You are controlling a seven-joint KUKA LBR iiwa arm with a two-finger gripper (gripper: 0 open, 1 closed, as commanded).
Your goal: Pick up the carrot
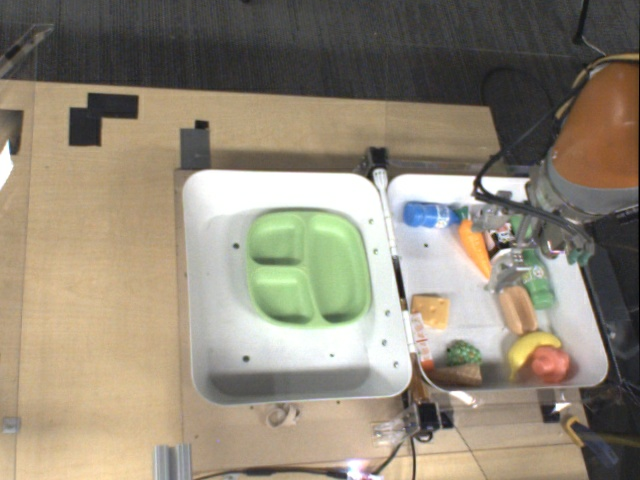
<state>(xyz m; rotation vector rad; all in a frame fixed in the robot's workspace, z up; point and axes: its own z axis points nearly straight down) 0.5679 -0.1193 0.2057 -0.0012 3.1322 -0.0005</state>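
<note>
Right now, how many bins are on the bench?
2: one bin on the view's left holding a green tray, one bin on the right holding the food.

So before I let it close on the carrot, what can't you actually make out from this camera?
- Gripper: its metal parts blur together, so finger state is unreadable.
- Carrot: right side is hidden under the gripper; contact is unclear.
- Green object: partly covered by the gripper, too small to identify.
- Arm: cut off by the right edge.
</note>
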